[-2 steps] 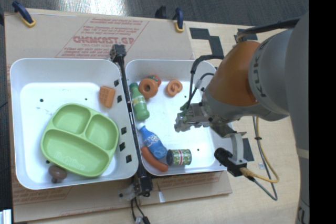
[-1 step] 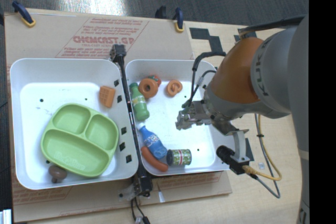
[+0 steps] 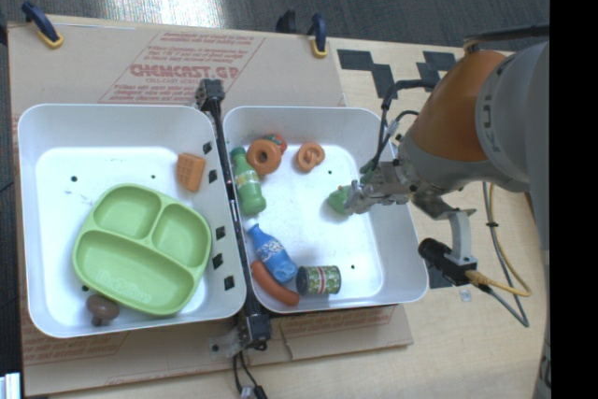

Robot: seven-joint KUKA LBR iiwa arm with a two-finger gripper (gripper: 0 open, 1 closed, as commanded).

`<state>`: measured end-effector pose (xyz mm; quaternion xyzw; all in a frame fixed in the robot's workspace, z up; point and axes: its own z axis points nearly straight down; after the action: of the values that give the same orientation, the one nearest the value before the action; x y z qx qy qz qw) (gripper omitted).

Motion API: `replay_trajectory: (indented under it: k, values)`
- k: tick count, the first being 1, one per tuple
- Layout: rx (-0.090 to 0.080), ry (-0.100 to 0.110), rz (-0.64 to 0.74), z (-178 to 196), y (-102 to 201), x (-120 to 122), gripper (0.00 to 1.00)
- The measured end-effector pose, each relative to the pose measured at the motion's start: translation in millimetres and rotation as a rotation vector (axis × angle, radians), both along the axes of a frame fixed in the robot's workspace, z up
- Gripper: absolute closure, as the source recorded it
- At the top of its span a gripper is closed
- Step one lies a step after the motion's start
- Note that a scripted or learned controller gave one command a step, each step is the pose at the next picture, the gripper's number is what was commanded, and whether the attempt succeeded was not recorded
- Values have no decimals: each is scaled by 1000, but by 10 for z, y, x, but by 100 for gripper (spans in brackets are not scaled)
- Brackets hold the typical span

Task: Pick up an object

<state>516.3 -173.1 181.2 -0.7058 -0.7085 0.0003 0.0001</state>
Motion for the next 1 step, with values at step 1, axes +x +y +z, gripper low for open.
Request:
replay_trajectory:
  k: [1]
  values:
    - [-1, -4, 2, 1012, 92, 434, 100]
